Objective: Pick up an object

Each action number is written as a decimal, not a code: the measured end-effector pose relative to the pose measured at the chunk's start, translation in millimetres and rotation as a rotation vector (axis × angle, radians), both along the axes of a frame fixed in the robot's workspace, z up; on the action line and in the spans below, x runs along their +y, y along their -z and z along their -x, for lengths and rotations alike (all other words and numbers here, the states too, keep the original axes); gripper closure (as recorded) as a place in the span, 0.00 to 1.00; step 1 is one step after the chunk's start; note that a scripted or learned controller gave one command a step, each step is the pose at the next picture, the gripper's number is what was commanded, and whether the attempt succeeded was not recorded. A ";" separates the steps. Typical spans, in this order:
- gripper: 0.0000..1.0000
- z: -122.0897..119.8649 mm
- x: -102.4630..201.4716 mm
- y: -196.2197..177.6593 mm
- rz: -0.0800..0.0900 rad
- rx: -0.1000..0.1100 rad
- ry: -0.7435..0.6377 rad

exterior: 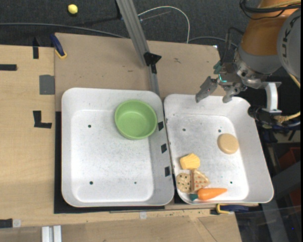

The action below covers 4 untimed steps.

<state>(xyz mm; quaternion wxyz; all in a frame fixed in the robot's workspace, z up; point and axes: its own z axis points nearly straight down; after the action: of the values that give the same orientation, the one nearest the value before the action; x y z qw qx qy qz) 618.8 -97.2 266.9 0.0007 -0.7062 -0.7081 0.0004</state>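
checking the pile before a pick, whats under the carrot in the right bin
The carrot lies at the near edge of the right bin, its left end on a teal piece and beside the cracker. Whatever else sits beneath is covered.

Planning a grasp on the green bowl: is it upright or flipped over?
Upright. The green bowl in the left bin shows its open mouth and hollow inside to the camera, rim on top, and nothing lies in it.

Even, bright overhead light, soft shadows, slightly grainy, sharp throughout.
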 end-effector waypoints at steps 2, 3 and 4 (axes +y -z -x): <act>0.00 5.6 6.2 46.9 0.001 0.005 0.001; 0.00 11.1 4.4 92.1 0.001 0.004 0.001; 0.00 21.5 8.7 143.1 0.000 0.005 0.001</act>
<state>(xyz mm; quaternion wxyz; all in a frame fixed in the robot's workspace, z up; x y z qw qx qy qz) 597.3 -88.6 123.8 0.0025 -0.7065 -0.7078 0.0023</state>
